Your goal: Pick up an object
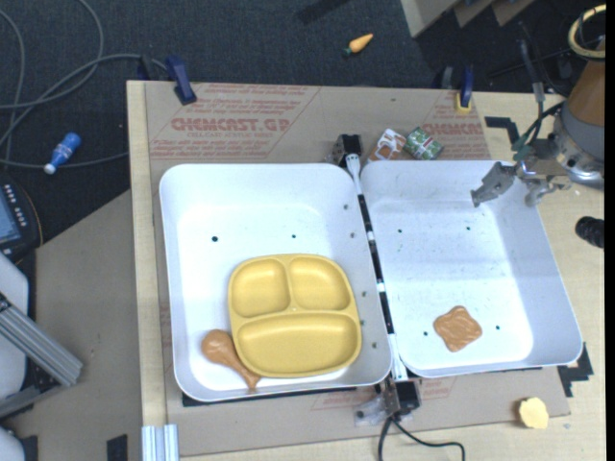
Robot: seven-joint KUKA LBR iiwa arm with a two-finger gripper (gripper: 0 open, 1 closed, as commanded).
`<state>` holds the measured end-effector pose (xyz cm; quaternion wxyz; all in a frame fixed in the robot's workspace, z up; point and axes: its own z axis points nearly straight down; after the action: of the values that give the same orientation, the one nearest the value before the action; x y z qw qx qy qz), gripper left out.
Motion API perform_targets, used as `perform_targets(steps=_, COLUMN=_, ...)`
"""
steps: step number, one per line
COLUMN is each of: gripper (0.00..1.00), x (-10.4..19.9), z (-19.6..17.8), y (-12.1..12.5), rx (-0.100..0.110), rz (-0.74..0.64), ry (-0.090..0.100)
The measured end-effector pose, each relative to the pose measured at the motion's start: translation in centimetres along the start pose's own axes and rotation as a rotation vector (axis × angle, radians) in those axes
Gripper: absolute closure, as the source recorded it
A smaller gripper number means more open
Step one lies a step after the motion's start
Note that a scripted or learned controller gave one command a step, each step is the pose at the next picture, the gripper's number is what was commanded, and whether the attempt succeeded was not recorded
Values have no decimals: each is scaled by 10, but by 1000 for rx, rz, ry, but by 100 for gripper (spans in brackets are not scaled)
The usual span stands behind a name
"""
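hand (504,184) over right bin's (538,257) far right edge, fingers spread apart gripping nothing, brown piece (457,327) well apart

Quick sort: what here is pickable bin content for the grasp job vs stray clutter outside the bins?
Job:
gripper
yellow divided plate, left bin
orange drumstick toy, left bin
brown food piece, right bin

Lying about:
blue bottle, floor
orange item, floor
wrappers behind bins
yellow chunk, bench

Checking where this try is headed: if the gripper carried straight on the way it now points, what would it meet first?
The gripper hangs at the right bin's far right corner, pointing down and leftward. Going straight on, it would likely meet bare bin floor first. The brown piece lies well nearer the front. Height is hard to judge.
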<state>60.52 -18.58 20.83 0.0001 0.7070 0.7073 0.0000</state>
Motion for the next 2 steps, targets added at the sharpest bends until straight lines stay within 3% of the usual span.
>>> perform_targets(steps=1, gripper=0, x=-40, z=94, y=-58, rx=9, rz=6, ry=3)
perform_targets(steps=2, gripper=0, x=-32, z=89, y=-113, rx=6, rz=3, ry=3)
